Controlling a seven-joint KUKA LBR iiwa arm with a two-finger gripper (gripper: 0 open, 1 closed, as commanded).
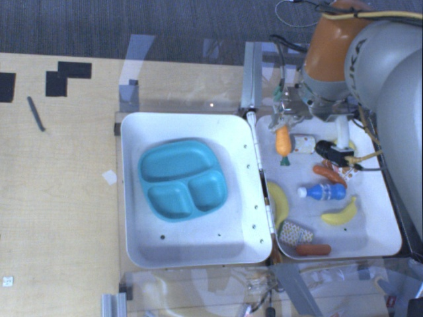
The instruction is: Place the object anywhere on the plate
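Observation:
A blue three-compartment plate (182,178) lies in the left white bin (135,243) with nothing on it. An orange carrot (283,141) with a green end sits at the upper left of the right bin (386,240), pointing toward me. My gripper (284,113) is directly above the carrot's top end, at or just touching it. The wrist hides the contact, so whether the carrot is between the fingers is unclear.
The right bin also holds a small white box (304,144), an orange-red sausage (328,172), a blue bottle (322,191), a banana (340,214), a yellow piece (279,202) by the left wall, a patterned pouch (295,232) and a brown sausage (312,249). A raised divider (259,177) separates the bins.

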